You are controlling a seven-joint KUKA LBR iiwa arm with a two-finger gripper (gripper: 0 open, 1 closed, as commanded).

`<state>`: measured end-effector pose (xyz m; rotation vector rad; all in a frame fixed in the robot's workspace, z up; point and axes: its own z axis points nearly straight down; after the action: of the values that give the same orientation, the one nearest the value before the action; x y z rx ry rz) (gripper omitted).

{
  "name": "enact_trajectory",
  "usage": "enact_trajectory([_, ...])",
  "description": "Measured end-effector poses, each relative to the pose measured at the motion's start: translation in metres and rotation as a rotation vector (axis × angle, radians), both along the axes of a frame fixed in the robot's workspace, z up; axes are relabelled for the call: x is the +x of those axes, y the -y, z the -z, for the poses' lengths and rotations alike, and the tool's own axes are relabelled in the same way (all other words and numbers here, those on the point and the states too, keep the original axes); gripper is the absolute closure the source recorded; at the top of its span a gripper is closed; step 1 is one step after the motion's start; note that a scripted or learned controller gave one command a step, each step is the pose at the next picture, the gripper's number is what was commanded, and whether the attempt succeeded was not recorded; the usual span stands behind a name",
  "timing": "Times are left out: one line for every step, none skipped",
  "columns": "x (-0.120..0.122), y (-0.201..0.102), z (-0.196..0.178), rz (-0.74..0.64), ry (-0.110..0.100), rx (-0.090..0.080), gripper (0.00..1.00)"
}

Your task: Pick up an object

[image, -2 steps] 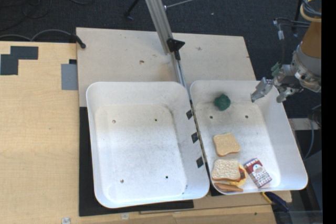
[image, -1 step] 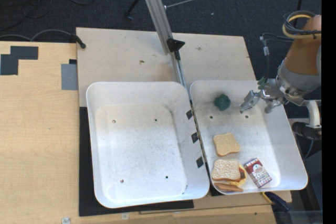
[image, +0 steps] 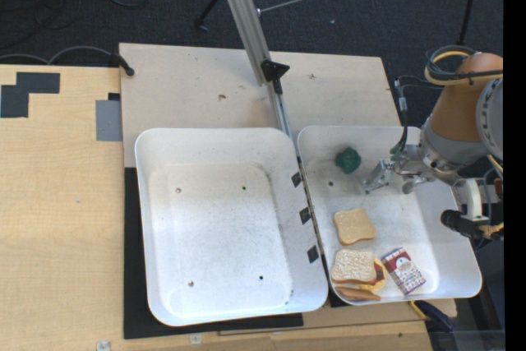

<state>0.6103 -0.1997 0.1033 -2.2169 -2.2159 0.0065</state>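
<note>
The right bin (image: 460,279) holds a small green lump (image: 348,159) near its back, a slice of bread (image: 354,225) in the middle, a sandwich (image: 357,273) at the front and a small red and white packet (image: 404,270) beside it. My gripper (image: 392,177) hangs over the bin's right middle, to the right of the green lump and above the bread slice. Its fingers (image: 377,177) stand apart with nothing between them.
The left bin (image: 148,177) lies beside the right one, with a row of black clips (image: 305,214) along the shared wall. A slanted aluminium bar (image: 245,16) rises behind the bins. The arm's orange band (image: 460,107) sits at the right.
</note>
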Motion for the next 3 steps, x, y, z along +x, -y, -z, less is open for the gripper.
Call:
enact_trajectory([0.001,0.001,-0.014,0.003,0.005,-0.001,1.0])
enact_trajectory([-0.004,0.002,-0.058,0.004,0.01,-0.003,1.0])
enact_trajectory([-0.009,0.002,-0.102,0.005,0.01,-0.003,1.0])
